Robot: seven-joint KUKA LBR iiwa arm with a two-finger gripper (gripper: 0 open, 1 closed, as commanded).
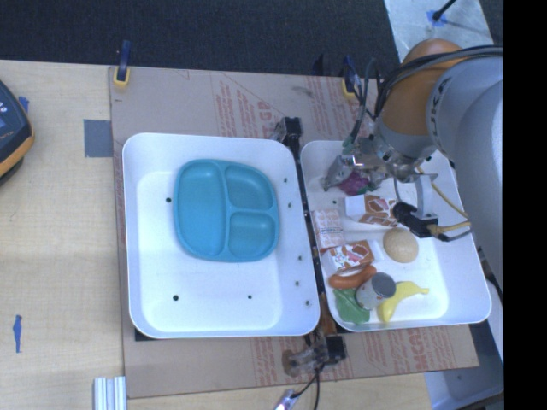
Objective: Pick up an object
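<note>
Your gripper (359, 171) sits low over the far end of the right bin (466, 301), and directly at it lies a purple object (352, 180), dark and lumpy, possibly a toy fruit. You cannot tell from this view whether the fingers are released or clenched, nor whether the purple object is between them; treat it as not held. Judged by its look, it is light, stiff plastic with a slick rounded skin, so take it across its widest middle, not at an end, or it may squirt out.

Just beside the fingers, toward the near side, lie a red-and-white packet (377, 207) and a small white sachet (329, 227); both are flat and thin, poor to pinch. A black part with orange cable (419, 220) hangs on the outer side of the fingers and could snag.

Further from the fingers: a tan ball (400, 246), a second printed packet (350, 254), a red sausage toy (352, 277), a grey can (374, 289), a yellow banana (400, 297) and a green piece (350, 307), crowded and touching.

Farthest off, well apart, the left bin (149, 301) holds a blue divided plate (226, 209) on the table (51, 254).
</note>
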